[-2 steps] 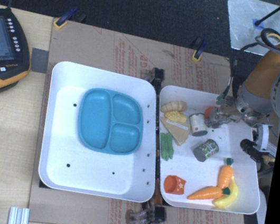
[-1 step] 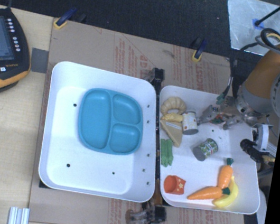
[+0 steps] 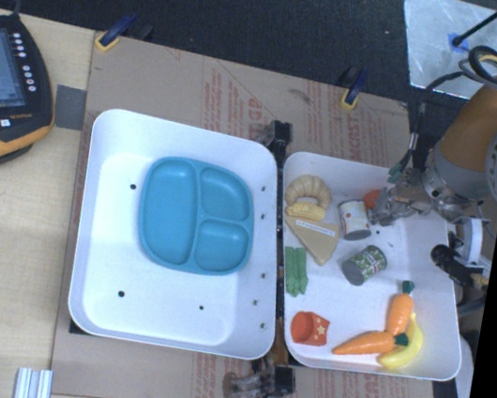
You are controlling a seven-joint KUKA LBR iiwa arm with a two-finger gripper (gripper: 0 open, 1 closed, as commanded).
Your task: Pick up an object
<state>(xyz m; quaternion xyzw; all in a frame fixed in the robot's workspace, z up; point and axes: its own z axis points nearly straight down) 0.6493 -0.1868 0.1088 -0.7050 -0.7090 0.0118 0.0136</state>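
camera view: the gripper hangs low at the far side of the right bin, just right of the small white can, probably lined up to take it. whether it is open or closed i cannot tell. the can lies tipped, white-bodied, just right of the croissant.

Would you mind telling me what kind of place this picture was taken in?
Most likely a robotics lab bench set up for grasping trials: a robot arm reaches over two white bins, toy food such as a carrot lies in one, and a teach pendant rests nearby.
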